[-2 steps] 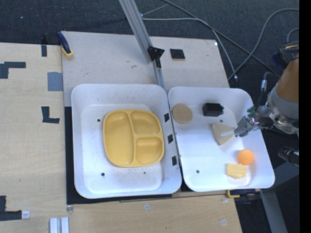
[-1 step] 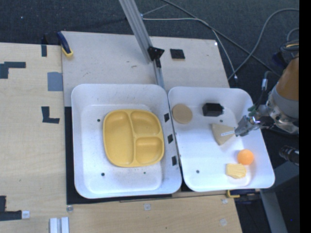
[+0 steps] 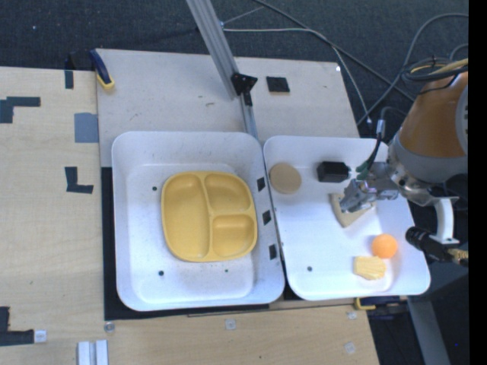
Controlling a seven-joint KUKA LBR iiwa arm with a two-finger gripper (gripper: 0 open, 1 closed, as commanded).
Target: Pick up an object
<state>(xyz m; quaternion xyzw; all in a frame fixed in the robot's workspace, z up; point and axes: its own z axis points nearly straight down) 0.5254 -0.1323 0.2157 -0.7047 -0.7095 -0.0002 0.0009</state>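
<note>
Camera view from above the counter [image 3: 46, 226], read from the near edge to the far edge. Nearest, in the right bin [image 3: 335, 280], lie one pale yellow block [image 3: 370, 268] and, just beyond it and close by, one orange ball [image 3: 385, 246]. In the left bin [image 3: 129, 204] lies one yellow compartment tray [image 3: 208, 215] with three wells, roughly centred. Farther on in the right bin, the gripper [image 3: 356, 201] sits low over one tan wedge-shaped piece [image 3: 348, 213], its tip overlapping the top of that piece; whether the jaws are wide, narrow or closed on the piece cannot be told at this size, and contact cannot be confirmed. Beyond it lie one small black block [image 3: 332, 172] and one tan round disc [image 3: 285, 179], the disc near the wall shared by the two bins. The step in hand appears to be the descent or grasp on the tan piece, which is the likeliest target; nothing is seen lifted. The next move would call for a firm closure across the piece's narrow sides, then a straight vertical lift, since the wedge may slip or tip from an off-centre grip. Count: two bins, one tray, five loose objects in the right bin, one arm [image 3: 430, 128] entering from the right. Farthest, one metal post [image 3: 213, 33] slants over the counter.
</note>
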